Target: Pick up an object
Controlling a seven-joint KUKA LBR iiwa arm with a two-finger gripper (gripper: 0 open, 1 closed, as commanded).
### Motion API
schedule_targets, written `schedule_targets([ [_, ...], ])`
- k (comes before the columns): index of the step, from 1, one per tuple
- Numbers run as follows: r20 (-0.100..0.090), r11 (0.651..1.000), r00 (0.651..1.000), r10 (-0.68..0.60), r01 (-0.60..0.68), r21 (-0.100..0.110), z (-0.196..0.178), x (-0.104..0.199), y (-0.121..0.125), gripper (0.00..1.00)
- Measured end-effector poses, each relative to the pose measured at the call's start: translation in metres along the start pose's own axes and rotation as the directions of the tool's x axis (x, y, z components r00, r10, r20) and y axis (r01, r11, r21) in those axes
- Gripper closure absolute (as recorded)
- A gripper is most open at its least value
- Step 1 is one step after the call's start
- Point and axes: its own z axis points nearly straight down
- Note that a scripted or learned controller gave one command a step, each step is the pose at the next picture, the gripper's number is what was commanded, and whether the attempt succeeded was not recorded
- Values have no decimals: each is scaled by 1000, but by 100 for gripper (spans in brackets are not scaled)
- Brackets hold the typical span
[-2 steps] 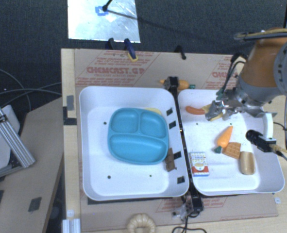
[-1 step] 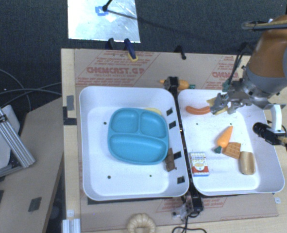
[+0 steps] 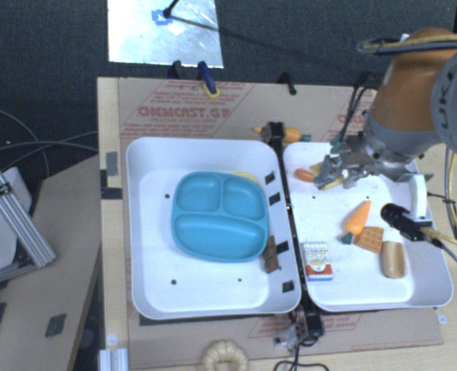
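Several toys crowd the right bin (image 3: 437,288); the gripper (image 3: 338,172), fingers' state untellable, hangs beside an orange-red piece (image 3: 305,175) and could nudge it aside.

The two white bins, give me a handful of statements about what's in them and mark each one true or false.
1. The blue divided plate lies in the left bin. True.
2. The toy carrot lies in the left bin. False: it lies in the right bin.
3. The end effector is over the right bin. True.
4. The small printed box rests on the blue plate. False: it lies in the right bin, near the divider.
5. The bread roll lies near the carrot. True.
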Motion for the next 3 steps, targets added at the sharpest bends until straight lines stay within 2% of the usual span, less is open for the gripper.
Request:
schedule_targets([
  [1,0,1000,1000,0,0,0,-3,45,-11,100],
  [2,-1,1000,1000,-1,1,2,8,105,-31,100],
  [3,2,1000,1000,2,-2,3,22,129,-34,100],
])
